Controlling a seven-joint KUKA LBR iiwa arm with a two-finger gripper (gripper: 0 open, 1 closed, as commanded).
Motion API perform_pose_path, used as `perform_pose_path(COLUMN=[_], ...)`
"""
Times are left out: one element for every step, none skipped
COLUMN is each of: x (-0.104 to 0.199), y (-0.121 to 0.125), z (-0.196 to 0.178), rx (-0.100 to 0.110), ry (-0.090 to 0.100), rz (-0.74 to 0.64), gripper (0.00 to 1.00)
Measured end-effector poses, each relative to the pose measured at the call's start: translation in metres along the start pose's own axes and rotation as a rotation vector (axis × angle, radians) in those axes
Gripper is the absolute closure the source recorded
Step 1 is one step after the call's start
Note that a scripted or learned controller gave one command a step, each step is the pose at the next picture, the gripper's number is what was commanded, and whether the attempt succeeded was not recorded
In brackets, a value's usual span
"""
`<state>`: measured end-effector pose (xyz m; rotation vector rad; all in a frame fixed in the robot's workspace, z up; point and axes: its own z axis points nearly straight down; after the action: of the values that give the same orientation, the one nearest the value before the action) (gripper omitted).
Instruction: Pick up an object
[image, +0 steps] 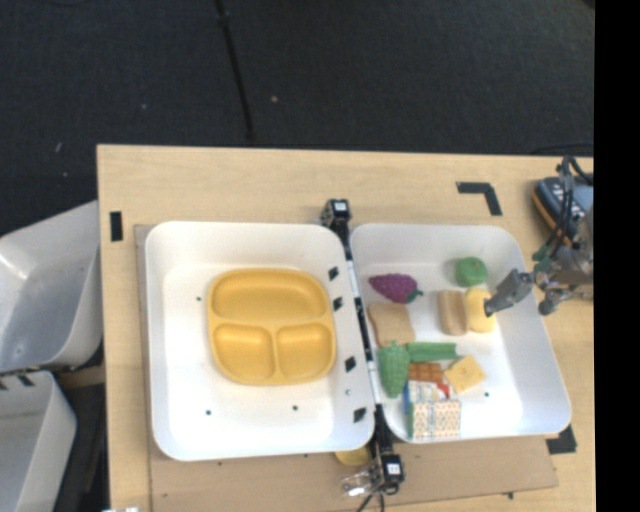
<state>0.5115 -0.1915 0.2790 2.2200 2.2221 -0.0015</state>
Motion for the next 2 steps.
perform_pose_path(x=[0.045, 0.199], y=[-0.023, -0.021], z=[0.094, 0.078], rx=[0.007, -0.002], ry=[0.004, 0.007], rz=[-0.003, -0.018], gripper=[0.00, 0.00])
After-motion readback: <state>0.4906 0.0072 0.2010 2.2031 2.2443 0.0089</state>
